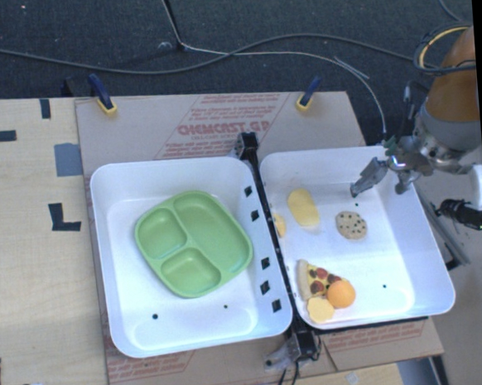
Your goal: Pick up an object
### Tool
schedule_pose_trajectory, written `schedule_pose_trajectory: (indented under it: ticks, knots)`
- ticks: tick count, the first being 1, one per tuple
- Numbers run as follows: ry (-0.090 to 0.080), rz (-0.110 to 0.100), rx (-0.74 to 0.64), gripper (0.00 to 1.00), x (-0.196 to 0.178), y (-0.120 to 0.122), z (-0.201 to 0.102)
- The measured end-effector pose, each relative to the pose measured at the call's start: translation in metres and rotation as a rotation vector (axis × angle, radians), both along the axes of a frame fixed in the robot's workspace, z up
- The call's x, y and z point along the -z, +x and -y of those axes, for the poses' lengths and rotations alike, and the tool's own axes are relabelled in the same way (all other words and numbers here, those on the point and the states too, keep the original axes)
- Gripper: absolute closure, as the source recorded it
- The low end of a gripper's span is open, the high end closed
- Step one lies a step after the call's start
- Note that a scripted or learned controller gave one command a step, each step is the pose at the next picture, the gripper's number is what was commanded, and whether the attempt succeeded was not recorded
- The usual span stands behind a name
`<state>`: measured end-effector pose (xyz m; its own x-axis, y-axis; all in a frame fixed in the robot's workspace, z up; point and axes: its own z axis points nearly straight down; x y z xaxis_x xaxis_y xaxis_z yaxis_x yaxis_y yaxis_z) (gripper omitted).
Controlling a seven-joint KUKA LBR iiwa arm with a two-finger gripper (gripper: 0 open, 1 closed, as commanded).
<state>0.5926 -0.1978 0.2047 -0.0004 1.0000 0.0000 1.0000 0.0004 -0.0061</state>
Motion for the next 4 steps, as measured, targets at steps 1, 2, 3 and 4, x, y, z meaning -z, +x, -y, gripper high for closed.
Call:
schedule_pose_trajectory:
  ticks: [1, 2, 3, 4]
  knots:
    - [0.000, 0.000, 0.000, 0.00, 0.045, -0.006, 0.000]
    - [0.001, -0.001, -0.001, 0.00, 0.096, -0.013, -0.009]
    - [-0.001, 0.004, -0.002, 1.00, 0.083, -0.011, -0.009]
    - [-0.002, 0.010, -0.001, 1.00, 0.036, -0.003, -0.004]
